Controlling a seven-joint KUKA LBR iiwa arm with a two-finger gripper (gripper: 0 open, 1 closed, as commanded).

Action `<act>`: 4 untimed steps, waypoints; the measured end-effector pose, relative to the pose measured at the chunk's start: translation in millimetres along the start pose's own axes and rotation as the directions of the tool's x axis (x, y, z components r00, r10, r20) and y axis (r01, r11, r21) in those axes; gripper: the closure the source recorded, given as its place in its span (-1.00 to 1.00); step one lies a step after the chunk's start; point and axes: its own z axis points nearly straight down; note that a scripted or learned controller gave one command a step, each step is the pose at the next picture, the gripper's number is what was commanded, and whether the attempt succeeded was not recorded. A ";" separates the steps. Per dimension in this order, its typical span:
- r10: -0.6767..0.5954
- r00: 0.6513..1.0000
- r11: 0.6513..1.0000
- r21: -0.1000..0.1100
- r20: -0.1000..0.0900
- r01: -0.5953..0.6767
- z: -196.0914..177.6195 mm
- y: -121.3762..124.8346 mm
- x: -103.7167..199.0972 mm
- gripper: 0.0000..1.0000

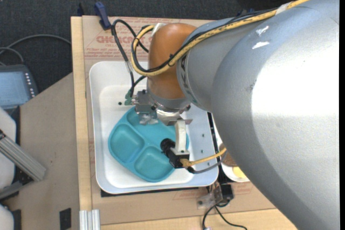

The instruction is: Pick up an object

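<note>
A teal divided plate (137,148) with three compartments lies in the left white bin (105,116), toward its front. The arm reaches in from the right and covers most of the scene. My gripper (156,116) hangs low over the plate's back right edge, below the orange wrist band (167,62). The wrist body hides the fingertips. Nothing can be seen held.
The right bin (207,134) is almost wholly hidden under the arm; a tan round object (233,165) peeks out at its front. Cables (126,46) loop over the back of the left bin. The cardboard bench top (81,116) surrounds the bins.
</note>
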 end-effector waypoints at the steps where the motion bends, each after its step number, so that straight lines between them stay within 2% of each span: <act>1: 0.000 1.000 1.000 -0.003 0.000 0.000 48.0 90.0 -20.5 1.00; 2: 0.005 1.000 1.000 -0.004 0.002 -0.004 -12.3 90.6 -82.4 1.00; 3: 0.002 1.000 1.000 -0.014 0.000 -0.002 -136.7 124.3 -116.6 1.00; 4: -0.007 1.000 1.000 0.012 -0.002 0.007 -100.6 58.1 -55.4 1.00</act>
